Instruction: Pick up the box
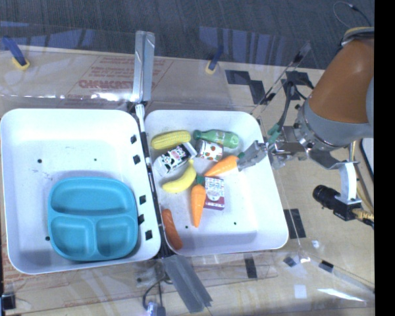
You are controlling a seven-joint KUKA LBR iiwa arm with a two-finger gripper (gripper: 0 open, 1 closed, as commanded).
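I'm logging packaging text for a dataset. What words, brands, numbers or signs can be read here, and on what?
No text reads clearly.
Red box: printed label, too small to read.
Black-and-white carton: pattern, no legible words.
Green bottle: label blurred.
Bench sheet behind the bins: red lettering, faint and appears reversed, unreadable.

box | maroon-and-white carton | lying flat, apparently | right bin, beside carrot

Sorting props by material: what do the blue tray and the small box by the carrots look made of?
The blue tray looks like moulded plastic: one even colour, rounded compartments, a soft sheen. The small box looks like printed cardboard or a plastic imitation of it: flat faces, sharp edges, label graphics. The view is too coarse to decide.
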